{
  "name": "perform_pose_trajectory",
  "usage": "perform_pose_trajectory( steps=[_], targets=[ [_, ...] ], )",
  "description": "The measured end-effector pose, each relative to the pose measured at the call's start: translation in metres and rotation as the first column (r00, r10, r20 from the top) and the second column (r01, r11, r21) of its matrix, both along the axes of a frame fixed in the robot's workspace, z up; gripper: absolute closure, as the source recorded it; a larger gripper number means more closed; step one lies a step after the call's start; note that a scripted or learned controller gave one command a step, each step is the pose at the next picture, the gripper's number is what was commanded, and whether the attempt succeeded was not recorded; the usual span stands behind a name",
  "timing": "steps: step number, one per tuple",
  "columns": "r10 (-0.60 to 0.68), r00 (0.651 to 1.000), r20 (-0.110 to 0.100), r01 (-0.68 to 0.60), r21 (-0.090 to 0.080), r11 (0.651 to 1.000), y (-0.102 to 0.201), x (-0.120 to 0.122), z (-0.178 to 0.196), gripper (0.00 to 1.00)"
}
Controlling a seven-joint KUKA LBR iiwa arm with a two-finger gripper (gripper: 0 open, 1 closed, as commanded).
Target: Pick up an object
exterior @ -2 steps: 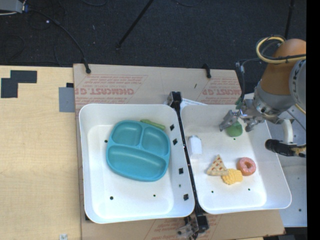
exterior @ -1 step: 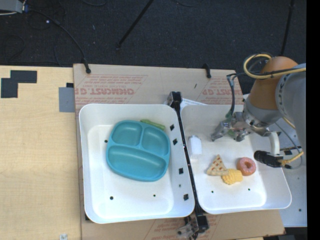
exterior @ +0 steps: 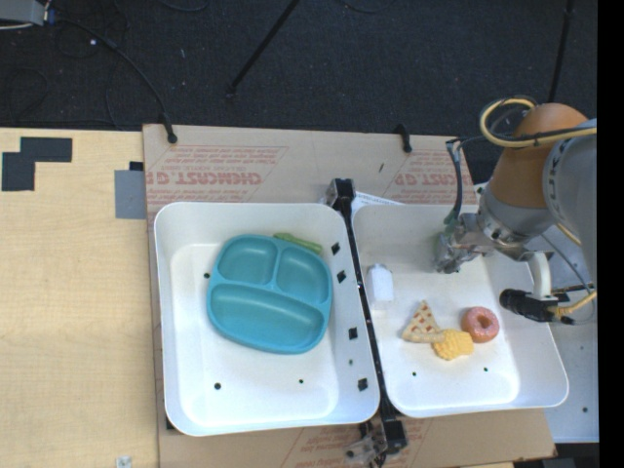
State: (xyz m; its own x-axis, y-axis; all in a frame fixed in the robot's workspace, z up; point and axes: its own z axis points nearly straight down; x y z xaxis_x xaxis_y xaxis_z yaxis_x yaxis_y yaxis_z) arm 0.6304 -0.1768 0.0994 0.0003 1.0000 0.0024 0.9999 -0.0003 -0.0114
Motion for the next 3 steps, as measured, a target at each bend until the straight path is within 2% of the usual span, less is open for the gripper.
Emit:
perform_pose_trajectory(
  steps=[1, 3],
  targets=[
    [-0.002, 1.0, 0.012, 0.002, -0.003, 1.0, -0.001, -0.009, 0.048, 1.0],
    [0.002, 1.0, 0.013, -0.002, -0.003, 1.0, -0.001, -0.01, 0.142, 1.0]
  ],
)
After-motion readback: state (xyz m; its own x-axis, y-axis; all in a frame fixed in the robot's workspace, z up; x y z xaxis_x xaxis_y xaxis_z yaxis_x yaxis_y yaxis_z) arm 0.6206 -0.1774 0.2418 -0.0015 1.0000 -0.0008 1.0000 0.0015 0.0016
